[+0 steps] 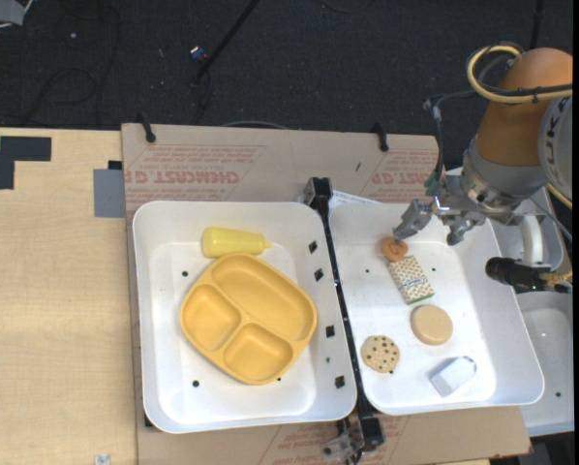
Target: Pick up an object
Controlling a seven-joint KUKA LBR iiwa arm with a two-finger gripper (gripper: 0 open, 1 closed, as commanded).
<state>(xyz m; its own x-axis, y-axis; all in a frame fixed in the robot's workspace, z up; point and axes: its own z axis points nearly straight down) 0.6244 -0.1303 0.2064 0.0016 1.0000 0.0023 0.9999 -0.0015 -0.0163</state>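
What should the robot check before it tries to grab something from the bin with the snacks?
1. Claw above the right bin: ok.
2. Claw holding nothing: ok, its fingers are apart with nothing between them.
3. A thing close by to grab: ok, the small orange piece lies just below the claw.
4. Room around it: not ok, the patterned block sits right beside it.
5. Claw low enough to grip: cannot tell.

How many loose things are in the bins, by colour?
Yellow: 2, tray, bottle
Orange: 1, small round piece
Tan: 2, speckled cookie, plain disc
Patterned: 1, block
Grey-white: 1, cube
Total: 7
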